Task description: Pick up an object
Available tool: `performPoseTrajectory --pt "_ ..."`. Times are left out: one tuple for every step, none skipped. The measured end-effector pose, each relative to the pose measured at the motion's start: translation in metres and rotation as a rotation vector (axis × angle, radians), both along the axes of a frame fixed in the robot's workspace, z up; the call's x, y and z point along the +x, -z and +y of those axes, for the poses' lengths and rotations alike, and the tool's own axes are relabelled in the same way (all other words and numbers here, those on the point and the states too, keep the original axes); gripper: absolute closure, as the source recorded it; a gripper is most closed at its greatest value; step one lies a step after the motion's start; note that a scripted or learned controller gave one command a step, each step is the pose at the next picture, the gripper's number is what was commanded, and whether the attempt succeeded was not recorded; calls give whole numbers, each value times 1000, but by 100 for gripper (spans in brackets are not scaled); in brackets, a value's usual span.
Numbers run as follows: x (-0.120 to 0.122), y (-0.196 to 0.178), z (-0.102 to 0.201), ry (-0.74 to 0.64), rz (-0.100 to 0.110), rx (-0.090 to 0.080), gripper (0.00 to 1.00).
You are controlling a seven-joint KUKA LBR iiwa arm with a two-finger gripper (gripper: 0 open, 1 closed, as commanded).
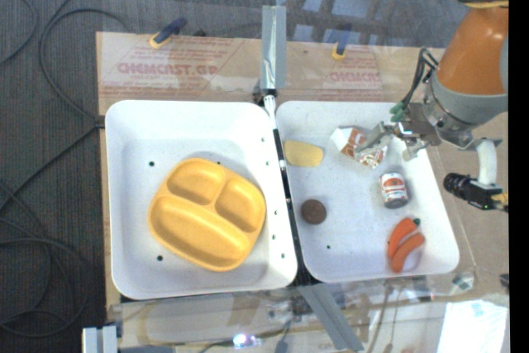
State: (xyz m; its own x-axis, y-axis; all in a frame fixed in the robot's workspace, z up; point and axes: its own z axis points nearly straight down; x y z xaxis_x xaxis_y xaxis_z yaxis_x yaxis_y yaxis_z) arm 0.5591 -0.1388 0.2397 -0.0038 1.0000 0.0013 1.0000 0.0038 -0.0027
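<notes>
Grey metal marks the gripper [395,134], which you will find at the far right of the right bin [364,264], below the arm's orange band [475,50]. Its fingers stand apart, with nothing between them. Just left of the fingertips, note a crumpled white and brown packet [355,143] lying on the bin floor; whether a fingertip touches it cannot be told. Nearer to you from the gripper lies a small jar [395,188] with a white lid and a red label. Nearer still, in the near right corner of that bin, you see an orange carrot-shaped toy [405,244]. Moving left, observe a brown round piece [313,212] near the bin's left wall, and farther back a pale yellow flat piece [303,154] beside the same wall. In the left bin [132,124], a yellow divided tray [208,212] lies tilted across the middle.
</notes>
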Motion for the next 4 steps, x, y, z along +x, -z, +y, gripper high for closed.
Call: performPoseTrajectory --pt "49 132 -12 4 -1 -5 0" --pt "100 152 -20 -47 50 10 0" --pt "97 145 -25 -43 58 3 100" --pt "97 145 -24 -44 57 5 0"
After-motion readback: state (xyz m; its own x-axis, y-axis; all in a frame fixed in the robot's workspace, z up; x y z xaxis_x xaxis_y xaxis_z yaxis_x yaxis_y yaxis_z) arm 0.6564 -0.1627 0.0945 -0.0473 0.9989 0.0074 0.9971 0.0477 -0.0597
